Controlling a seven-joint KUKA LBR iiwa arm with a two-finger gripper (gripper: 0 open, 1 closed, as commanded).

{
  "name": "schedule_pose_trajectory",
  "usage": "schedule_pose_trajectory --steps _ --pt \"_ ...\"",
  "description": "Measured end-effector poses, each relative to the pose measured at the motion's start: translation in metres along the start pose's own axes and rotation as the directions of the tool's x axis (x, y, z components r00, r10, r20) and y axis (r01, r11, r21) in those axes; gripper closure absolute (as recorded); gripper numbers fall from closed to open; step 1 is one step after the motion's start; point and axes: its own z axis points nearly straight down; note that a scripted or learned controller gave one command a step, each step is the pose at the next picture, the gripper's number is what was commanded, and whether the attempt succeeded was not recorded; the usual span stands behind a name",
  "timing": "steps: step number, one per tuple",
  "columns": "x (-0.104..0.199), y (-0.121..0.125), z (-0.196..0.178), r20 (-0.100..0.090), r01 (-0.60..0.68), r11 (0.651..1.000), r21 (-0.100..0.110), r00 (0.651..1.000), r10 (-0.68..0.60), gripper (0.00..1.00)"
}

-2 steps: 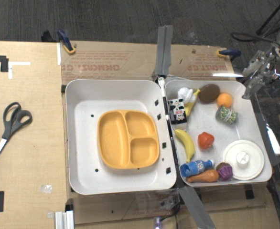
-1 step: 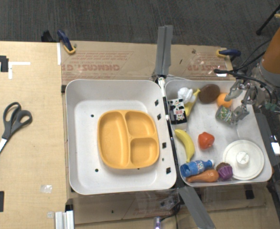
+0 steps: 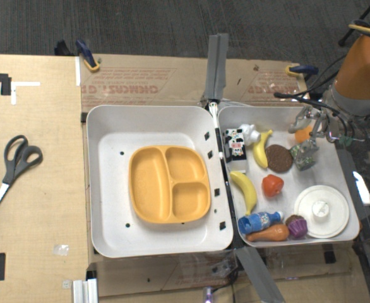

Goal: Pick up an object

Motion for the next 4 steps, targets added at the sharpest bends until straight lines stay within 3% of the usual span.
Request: schedule_pose_trajectory --steps 1,2,3,4 --pt "-0.006 0.000 0.015 0.001 -0.129 0.992 0.001 0.992 0.129 0.00" --pt "-0.009 0.001 0.003 0.010 -0.127 0.992 0.002 0.992 0.127 1.00" --pt "-0.006 0.018 0.013 0.003 -0.158 0.987 0.001 0.987 0.158 1.00" --pt "-0.005 0.018 0.016 -0.001 -0.159 0.987 0.001 0.987 0.159 0.00"
